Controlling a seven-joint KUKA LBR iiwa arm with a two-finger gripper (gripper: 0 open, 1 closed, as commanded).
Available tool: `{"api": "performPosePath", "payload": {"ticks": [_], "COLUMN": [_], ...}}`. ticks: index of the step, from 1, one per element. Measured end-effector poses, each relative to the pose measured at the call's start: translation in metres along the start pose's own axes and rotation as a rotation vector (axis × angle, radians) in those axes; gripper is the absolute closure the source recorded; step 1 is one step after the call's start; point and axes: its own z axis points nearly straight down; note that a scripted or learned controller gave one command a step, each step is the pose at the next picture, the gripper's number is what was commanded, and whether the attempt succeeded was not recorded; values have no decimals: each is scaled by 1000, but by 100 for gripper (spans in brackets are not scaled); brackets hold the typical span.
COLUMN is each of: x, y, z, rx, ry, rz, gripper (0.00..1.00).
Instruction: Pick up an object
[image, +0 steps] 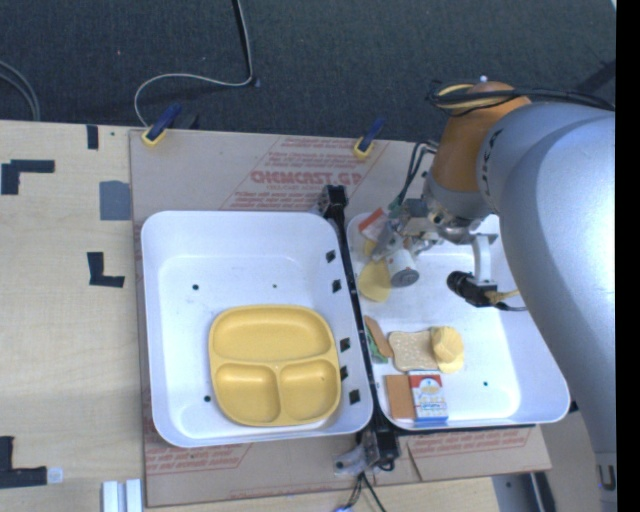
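Left bin (170, 300) holds yellow divided tray (274, 364).

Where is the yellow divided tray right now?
The yellow divided tray lies in the left bin, toward its near right corner, beside the divider between the bins.

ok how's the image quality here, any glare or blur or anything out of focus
Camera view: even, soft lighting; the white bins look bright but keep their detail; the yellow tray is sharp; the arm is close and soft, blocking the right bin's far corner; the gripper area is small and muddled.
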Motion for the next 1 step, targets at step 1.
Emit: {"api": "performPosePath", "payload": {"ticks": [1], "x": [81], "y": [-29], "z": [-95], "rx": [-10], "ry": [6], "rz": [-6], "gripper": [100]}}
